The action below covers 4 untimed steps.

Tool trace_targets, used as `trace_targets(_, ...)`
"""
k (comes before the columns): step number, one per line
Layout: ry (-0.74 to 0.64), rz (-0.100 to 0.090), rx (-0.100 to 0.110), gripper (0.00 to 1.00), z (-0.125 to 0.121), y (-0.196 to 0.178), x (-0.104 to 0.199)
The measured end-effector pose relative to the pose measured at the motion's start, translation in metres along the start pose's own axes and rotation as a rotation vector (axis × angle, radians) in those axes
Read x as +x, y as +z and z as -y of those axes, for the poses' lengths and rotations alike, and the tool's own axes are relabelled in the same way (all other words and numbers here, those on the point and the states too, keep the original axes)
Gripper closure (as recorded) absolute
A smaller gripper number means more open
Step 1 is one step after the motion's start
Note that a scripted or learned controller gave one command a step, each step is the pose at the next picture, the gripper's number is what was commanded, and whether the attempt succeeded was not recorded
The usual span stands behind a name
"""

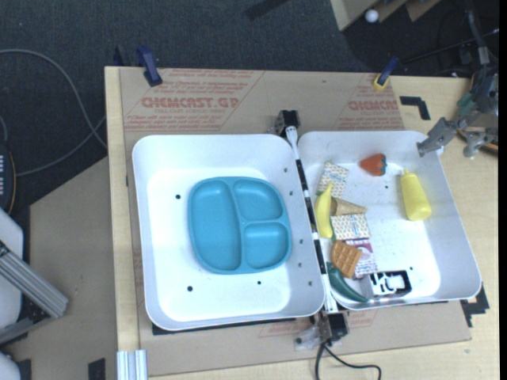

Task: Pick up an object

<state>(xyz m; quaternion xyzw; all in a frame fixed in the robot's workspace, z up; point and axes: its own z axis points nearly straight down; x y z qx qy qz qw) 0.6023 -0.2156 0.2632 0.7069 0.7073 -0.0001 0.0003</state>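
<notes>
Plenty to choose from in the right bin (455, 244), with the yellow bottle (414, 196) lying apart from the rest and looking like the easiest pick. Parked up and to the right of that bottle, over the bin's far corner: the hand (437, 138), too small and oblique here to tell whether released or clenched, and with nothing visibly in it.

Left of the bottle, nearby: a red strawberry-like piece (373, 165). Farther left, a crowded strip: banana (324, 210) against the bin wall, cracker packets (349, 226) overlapping, a waffle-like piece (346, 254) below them. Down and left of the bottle: a black-and-white item (392, 282) beside a green one (344, 285). Far left of the bottle, in the left bin (158, 212): a blue divided plate (238, 224).

Likely trouble:
- Rounded and probably smooth, so apt to roll or squirt out if pinched off-centre or along its length.
- Aiming into the crowded strip risks catching two packets, or sliding off flat wrappers.
- Coming down by the banana risks striking the bin wall.
- Closing too high risks grasping only air.
</notes>
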Motion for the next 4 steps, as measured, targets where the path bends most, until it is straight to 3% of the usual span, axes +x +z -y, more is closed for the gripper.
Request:
trace_targets(1, -0.001, -0.002, 0.004, 0.00, -0.027, 0.141, -0.006)
trace_targets(2, 0.001, -0.002, 0.003, 0.00, 0.054, 0.180, 0.020)
trace_targets(3, -0.001, -0.001, -0.001, 0.00, -0.021, 0.178, 0.063)
trace_targets(4, -0.001, 0.000, -0.003, 1.00, -0.021, 0.168, 0.062)
